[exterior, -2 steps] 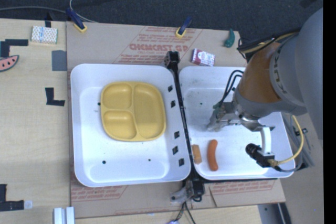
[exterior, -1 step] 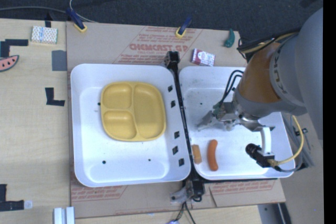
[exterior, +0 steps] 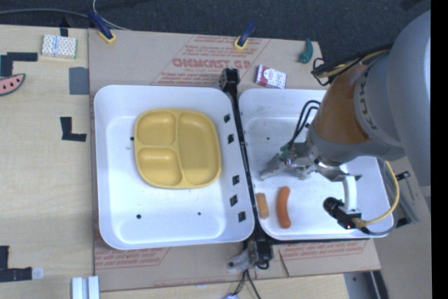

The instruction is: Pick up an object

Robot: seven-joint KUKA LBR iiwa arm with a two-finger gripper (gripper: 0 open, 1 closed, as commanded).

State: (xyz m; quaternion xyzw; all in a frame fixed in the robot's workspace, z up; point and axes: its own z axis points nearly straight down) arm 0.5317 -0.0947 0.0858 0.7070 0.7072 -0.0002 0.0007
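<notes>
From my seat I see the arm reaching in from the right with its gripper (exterior: 280,163) low over the right bin (exterior: 308,103), the metal fingers (exterior: 271,167) pointing toward the divider (exterior: 239,150) between the two bins. Whether those fingers are spread or pinched I cannot tell at this slant, and nothing shows between them, so I count the hand as carrying nothing. The nearest candidates are the orange sausage (exterior: 283,206) and the small brown piece (exterior: 262,204), both lying on the right bin's floor toward its near edge — that is, below the fingertips in the view and apart from them. The sausage's long axis runs roughly up and down the picture, nearly parallel to the divider, and the brown piece lies just beside it on the divider side, aligned much the same way. So the relation that matters, as I judge it, is this: the target sits a short way toward the camera-side rim from the hand, and the fingers would want to straddle the sausage across its narrow width, not along its length. The yellow divided plate (exterior: 177,148) rests in the left bin (exterior: 112,220), well apart from the hand and a poorer choice — flat and wide. The brown piece being so close to the sausage could crowd one finger as it comes down.
</notes>
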